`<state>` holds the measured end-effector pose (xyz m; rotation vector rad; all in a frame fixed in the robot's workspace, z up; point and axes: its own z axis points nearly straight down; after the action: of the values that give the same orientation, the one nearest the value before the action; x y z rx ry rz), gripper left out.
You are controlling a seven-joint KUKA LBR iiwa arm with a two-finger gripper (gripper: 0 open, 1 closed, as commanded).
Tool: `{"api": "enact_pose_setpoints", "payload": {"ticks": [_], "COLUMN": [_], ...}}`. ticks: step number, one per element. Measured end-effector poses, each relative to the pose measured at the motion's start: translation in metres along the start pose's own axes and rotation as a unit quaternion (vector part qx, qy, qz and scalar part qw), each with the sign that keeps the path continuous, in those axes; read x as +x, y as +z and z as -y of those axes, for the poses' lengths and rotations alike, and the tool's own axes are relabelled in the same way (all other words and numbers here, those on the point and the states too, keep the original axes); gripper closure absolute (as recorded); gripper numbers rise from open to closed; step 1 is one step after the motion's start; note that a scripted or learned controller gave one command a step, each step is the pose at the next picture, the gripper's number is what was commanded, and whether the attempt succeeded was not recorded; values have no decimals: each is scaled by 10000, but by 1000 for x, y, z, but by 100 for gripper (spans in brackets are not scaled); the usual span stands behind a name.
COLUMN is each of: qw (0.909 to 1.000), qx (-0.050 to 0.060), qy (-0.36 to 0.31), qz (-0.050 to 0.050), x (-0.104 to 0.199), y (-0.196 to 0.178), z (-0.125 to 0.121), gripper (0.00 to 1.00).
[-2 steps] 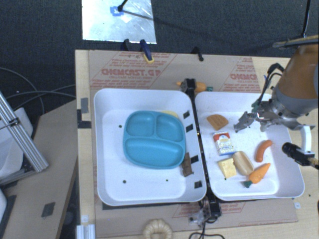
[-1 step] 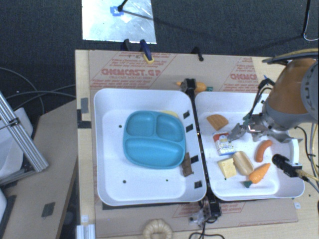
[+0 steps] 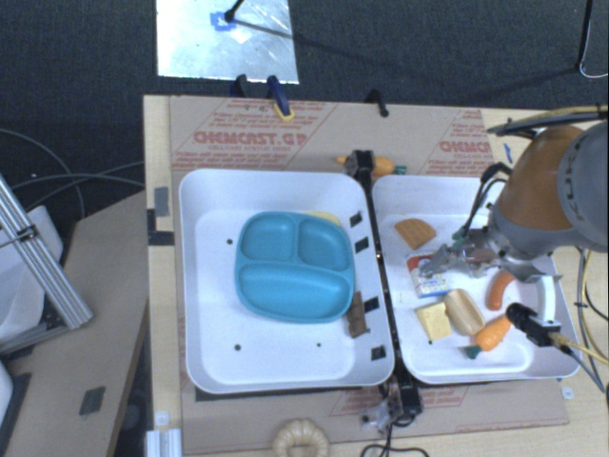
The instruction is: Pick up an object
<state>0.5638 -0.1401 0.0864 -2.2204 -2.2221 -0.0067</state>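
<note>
The left bin (image 3: 205, 284) holds a blue divided plate (image 3: 290, 267), with a small brown piece (image 3: 357, 318) just beside its lower right edge. The arm (image 3: 547, 198) reaches into the right bin (image 3: 400, 193), its gripper (image 3: 440, 262) low over a small red-and-white item (image 3: 424, 276); whether the fingers are apart or together cannot be told. Nearby lie a bread roll (image 3: 464, 310), carrot (image 3: 492, 334), sausage (image 3: 497, 289), cheese wedge (image 3: 434, 321) and tan chip (image 3: 415, 232).

The arm (image 3: 571, 193) is bulky and rounded, grey with a broad orange band above the wrist, thin black cables looping beside it, ending in a small silvery metal hand (image 3: 440, 261).
</note>
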Motion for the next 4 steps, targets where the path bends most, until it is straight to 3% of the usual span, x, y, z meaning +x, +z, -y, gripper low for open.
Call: {"api": "enact_pose_setpoints", "payload": {"ticks": [1,3,4], "qw": [10000,10000,10000], "qx": [-43,-20,-10], "qy": [-9,-19,-19], "qz": [-6,21,19], "x": [1,11,12], "y": [-14,-115,-140], "z": [-3,-3,-4], "gripper": [100,100,100]}}
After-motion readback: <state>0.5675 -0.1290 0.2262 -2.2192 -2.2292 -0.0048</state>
